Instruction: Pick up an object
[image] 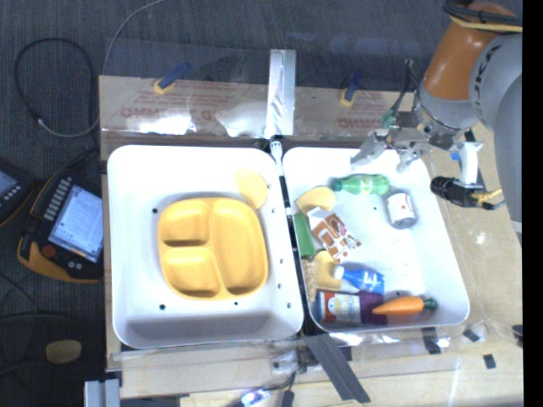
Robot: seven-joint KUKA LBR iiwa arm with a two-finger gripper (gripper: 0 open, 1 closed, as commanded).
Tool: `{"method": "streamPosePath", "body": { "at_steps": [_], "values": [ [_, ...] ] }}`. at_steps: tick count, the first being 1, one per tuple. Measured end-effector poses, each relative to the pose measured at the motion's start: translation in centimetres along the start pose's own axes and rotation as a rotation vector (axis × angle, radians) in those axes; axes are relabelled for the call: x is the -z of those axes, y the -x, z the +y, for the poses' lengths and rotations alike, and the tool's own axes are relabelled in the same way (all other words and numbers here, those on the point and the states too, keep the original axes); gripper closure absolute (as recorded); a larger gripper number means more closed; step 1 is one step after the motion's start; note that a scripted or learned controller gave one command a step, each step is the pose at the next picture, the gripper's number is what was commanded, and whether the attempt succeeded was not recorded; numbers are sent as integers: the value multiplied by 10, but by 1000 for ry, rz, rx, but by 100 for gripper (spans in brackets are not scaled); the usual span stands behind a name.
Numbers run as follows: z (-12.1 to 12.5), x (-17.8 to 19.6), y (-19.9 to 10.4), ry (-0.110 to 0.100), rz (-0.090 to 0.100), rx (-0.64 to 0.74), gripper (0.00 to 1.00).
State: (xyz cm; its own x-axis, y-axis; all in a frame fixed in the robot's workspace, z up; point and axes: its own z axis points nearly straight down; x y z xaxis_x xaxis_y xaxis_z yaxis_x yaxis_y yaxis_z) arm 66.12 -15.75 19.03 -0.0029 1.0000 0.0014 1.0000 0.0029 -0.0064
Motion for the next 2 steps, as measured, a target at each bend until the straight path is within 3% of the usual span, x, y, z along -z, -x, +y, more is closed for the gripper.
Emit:
{"method": "streamPosePath", "body": {
  "at_steps": [1, 2],
  "values": [
    [-38, 94, 39, 2, -4, 61, 0],
    [-37, 7, -5, 0, -3, -46, 0]
  ]
}}
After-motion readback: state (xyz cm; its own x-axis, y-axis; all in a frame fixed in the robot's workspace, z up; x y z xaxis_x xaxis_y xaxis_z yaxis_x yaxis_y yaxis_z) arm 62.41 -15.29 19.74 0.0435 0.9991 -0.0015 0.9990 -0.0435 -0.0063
